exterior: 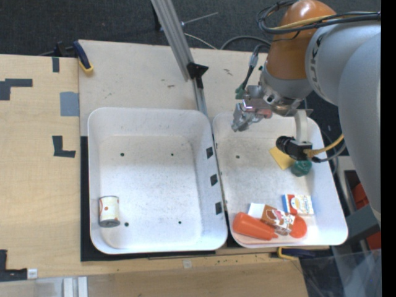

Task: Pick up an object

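Note:
My gripper [241, 120] hangs over the far left corner of the right bin [247, 166], above bare bin floor, with nothing seen between its fingers. Along that bin's near edge lie an orange carrot-shaped toy [253, 226], a brown and red packet [278, 218] and a small white and orange carton [299, 204]. At the bin's right side a yellow block [281, 158] and a teal round thing [301, 167] sit partly under a black cable fitting. A small can [109, 211] stands in the left bin's near left corner.
The left bin [148, 172] lies beside the right one, their rims touching at the middle. A slanted metal bar [179, 42] crosses the bench behind the bins. A yellow-handled clamp [82, 56] sits at the bench's far left.

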Robot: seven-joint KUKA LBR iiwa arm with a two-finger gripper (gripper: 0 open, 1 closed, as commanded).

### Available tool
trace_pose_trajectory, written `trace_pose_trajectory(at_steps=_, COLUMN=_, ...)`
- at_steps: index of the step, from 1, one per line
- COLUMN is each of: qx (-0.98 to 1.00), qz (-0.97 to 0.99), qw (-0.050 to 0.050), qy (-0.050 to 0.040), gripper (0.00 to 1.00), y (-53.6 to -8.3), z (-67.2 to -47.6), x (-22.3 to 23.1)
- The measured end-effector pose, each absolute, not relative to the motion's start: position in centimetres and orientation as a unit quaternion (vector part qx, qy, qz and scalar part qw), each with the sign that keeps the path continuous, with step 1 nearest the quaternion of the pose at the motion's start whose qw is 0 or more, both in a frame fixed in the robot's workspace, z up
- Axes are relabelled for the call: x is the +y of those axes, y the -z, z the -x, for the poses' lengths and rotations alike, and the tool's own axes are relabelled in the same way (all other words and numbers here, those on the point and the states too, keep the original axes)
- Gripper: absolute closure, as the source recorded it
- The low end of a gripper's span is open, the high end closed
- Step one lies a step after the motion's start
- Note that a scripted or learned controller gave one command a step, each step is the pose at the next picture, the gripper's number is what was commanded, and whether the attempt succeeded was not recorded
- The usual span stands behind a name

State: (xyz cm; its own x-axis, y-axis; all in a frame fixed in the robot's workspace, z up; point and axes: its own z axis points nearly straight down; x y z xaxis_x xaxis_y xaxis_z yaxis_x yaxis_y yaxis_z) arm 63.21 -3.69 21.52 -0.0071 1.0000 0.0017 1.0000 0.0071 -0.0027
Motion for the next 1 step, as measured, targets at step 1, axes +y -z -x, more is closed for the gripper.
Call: trace_pose_trajectory(at_steps=1, qx=-0.71, qz=0.704, qw=0.002, qy=0.0003, gripper=1.0, y=-22.76, z=-61.82, x=2.3)
